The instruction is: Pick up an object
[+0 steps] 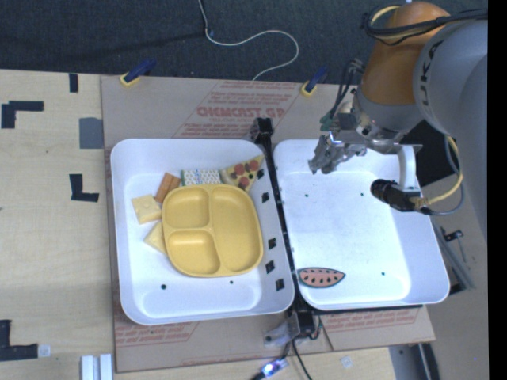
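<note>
My gripper (324, 160) hangs over the back left part of the right bin (412, 236), with nothing visibly between its fingers. A watermelon slice (320, 276) lies flat near that bin's front edge, well away from the gripper. In the left bin (127, 212) a yellow divided plate (212, 229) rests in the middle. Behind and to its left lie a pizza slice (244, 170), a patterned cracker (200, 177), an orange stick (167, 186) and pale yellow wedges (147, 209).
The arm's grey body with its orange band (400, 46) fills the upper right. A black divider (273, 204) with clips separates the bins. A cable (253, 42) loops on the dark floor behind the cardboard base (230, 109).
</note>
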